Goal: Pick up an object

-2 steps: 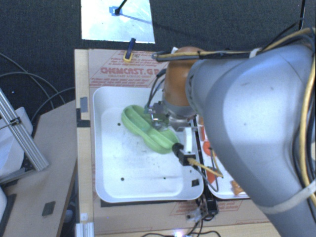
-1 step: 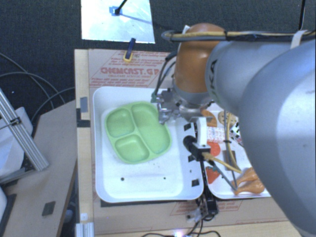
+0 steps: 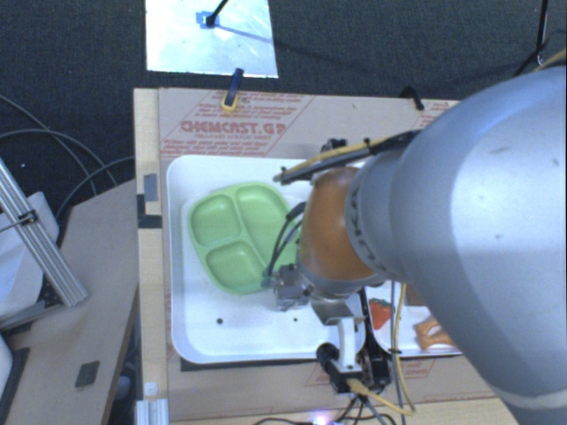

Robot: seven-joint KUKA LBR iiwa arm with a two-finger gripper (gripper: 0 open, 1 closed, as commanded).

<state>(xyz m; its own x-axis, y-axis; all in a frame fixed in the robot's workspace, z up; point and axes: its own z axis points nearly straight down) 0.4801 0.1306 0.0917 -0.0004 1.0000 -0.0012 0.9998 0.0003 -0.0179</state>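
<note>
white bin w/ green divided plate, arm over it, can't tell gripper state

Position: a single camera fixed above the table
Facing: down at a slant onto the white bin
Nearness: close; the arm, entering from the right, bulks large in the foreground
</note>
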